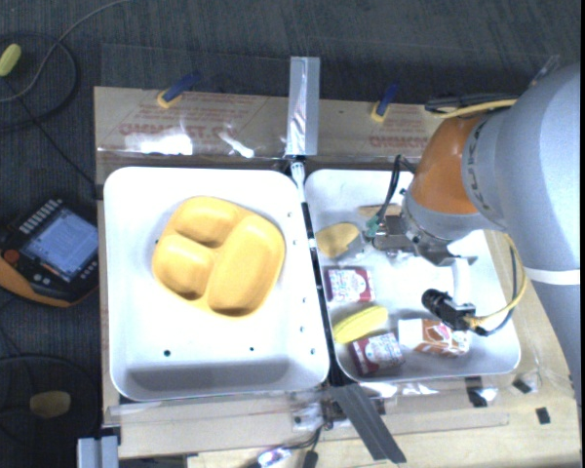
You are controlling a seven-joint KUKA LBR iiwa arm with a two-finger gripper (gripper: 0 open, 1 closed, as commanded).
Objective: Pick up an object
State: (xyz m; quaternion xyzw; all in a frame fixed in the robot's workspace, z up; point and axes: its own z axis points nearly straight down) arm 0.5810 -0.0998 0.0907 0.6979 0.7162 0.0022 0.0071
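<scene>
The right bin point(502, 354) holds several small items. A tan round piece point(337, 239) lies at its upper left, and a red-and-white packet point(348, 284) sits just below it. Lower still are a yellow banana-shaped toy point(359, 322), a dark red packet point(375, 352) and an orange-and-white packet point(439, 337). My gripper point(395, 232) hangs low over the upper middle of this bin, just right of the tan piece, under the arm's orange band point(447, 169). Nothing is visibly held.
The left bin point(136, 359) holds a large yellow bun-shaped object point(217, 254). A raised divider point(310, 261) runs between the two bins. A black cable plug point(447, 306) hangs from the arm over the right bin. A handheld controller point(49, 252) lies on the floor at the left.
</scene>
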